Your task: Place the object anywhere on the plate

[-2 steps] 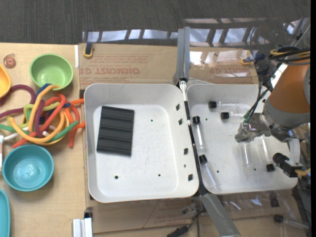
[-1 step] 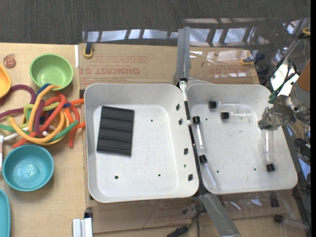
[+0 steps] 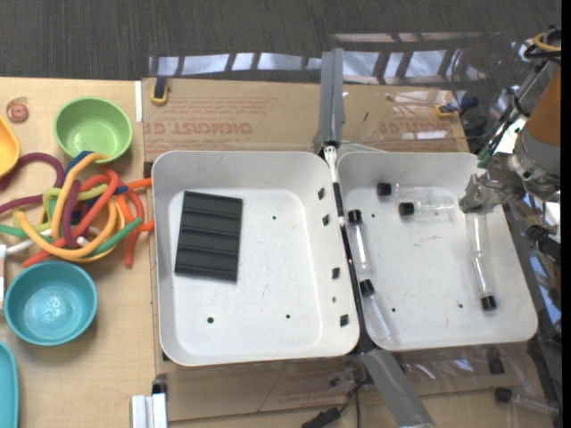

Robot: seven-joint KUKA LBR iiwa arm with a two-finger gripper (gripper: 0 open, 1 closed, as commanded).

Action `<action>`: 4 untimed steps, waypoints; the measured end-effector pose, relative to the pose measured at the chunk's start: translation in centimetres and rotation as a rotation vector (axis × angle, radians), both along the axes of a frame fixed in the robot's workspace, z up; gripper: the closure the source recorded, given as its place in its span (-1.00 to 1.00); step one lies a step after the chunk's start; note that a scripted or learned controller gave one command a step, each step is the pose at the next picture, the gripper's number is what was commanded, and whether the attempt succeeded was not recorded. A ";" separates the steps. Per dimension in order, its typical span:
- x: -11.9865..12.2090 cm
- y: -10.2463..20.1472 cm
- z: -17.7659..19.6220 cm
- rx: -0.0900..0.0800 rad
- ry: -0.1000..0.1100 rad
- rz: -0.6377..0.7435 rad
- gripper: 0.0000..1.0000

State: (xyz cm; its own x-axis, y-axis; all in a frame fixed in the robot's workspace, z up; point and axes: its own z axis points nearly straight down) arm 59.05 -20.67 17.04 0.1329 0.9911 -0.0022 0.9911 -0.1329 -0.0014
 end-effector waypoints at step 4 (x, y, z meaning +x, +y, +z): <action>-5.8 -1.6 1.9 0.001 -0.001 0.160 1.00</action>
State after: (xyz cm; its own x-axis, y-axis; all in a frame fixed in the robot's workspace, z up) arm 53.27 -22.27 18.93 -0.0264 0.9996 -0.0014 0.9997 0.0264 -0.0007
